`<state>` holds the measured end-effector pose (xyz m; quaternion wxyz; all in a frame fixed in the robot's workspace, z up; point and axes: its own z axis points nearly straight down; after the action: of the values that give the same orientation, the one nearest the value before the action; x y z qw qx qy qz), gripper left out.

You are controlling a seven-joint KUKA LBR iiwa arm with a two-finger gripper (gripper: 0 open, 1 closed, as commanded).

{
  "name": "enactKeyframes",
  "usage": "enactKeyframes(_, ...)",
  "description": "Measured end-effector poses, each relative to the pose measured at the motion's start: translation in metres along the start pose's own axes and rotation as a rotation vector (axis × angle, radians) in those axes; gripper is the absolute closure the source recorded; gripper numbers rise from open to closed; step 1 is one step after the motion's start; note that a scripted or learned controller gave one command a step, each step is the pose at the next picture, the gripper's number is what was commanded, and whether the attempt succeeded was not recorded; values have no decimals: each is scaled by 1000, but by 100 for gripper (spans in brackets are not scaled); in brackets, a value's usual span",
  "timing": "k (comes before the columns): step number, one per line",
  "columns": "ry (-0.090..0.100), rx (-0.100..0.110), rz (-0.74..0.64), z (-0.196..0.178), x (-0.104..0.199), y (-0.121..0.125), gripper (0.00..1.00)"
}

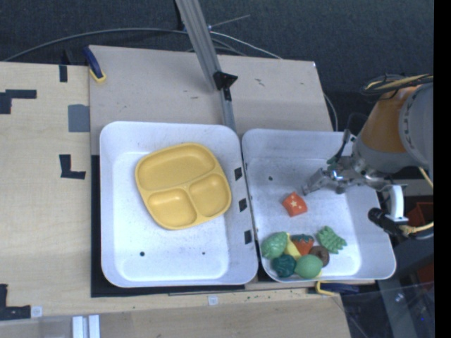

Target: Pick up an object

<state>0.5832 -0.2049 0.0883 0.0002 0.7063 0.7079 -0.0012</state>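
Claw (315, 183) hovers in the right bin (366, 259), grip impossible to tell; the orange block (295, 204) lies just below-left of it in the frame.

Orange block (295, 204) alone mid right bin (366, 259); toy pile (301, 249) near front.

The arm (409, 129) enters from the right edge of the frame, its orange band at upper right and the grey wrist bent leftward. Its gripper (313, 185) sits right of centre, pointing down and left, fingers close together.
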Motion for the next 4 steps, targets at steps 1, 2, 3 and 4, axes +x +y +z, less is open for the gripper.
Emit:
enactKeyframes(1, 1, 0, -1, -11, 1, 0, 100)
enactKeyframes(2, 1, -4, 0, -53, 0, 4, 100)
enactKeyframes(3, 1, -5, 1, -97, -2, 0, 100)
enactKeyframes(4, 1, -5, 0, -147, -1, 1, 100)
